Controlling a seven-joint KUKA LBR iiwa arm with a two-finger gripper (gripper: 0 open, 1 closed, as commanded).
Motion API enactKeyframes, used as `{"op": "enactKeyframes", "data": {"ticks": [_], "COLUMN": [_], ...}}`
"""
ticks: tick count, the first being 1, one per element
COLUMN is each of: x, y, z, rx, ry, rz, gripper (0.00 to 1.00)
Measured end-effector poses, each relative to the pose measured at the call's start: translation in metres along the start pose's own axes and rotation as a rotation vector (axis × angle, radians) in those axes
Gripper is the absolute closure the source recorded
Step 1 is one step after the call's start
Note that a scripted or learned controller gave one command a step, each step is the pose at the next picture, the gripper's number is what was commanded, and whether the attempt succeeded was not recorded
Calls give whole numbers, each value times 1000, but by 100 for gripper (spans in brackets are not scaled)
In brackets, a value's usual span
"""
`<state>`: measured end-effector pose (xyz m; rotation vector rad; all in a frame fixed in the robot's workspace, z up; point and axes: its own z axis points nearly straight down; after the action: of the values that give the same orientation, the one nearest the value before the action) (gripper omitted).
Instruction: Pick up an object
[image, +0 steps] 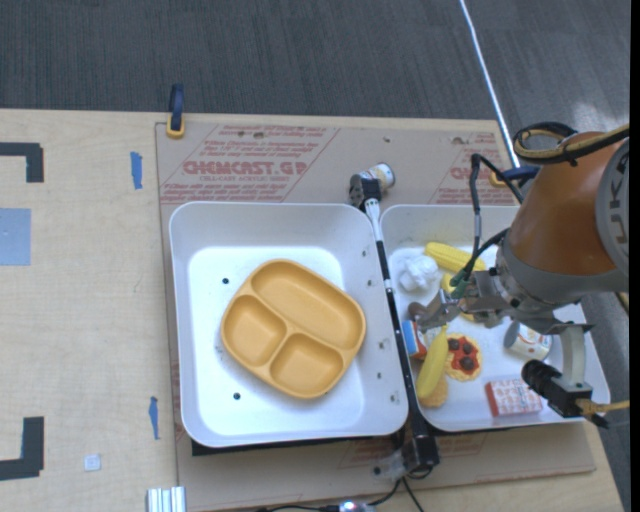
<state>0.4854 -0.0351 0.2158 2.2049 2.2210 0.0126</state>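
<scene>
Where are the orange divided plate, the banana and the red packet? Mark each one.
orange divided plate (292, 328), camera view, on the ridge between its compartments.
banana (433, 366), camera view, on its middle.
red packet (513, 398), camera view, on its top face.

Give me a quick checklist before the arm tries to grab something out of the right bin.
1. Pincer over the right bin: ok.
2. Something between its tips: cannot tell.
3. Targets within reach: ok; banana and pizza slice lie just below the tips.
4. Room around those two: not ok; they touch, and the banana lies along the divider wall.
5. Other items out of the way: ok; corn and red packet lie apart.
6. Left bin's yellow tray out of the path: ok.
</scene>
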Motion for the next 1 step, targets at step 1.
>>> {"op": "enactKeyframes", "data": {"ticks": [1], "x": [-75], "y": [21], "z": [120], "rx": [16], "ry": [2], "rz": [8], "gripper": [0]}}
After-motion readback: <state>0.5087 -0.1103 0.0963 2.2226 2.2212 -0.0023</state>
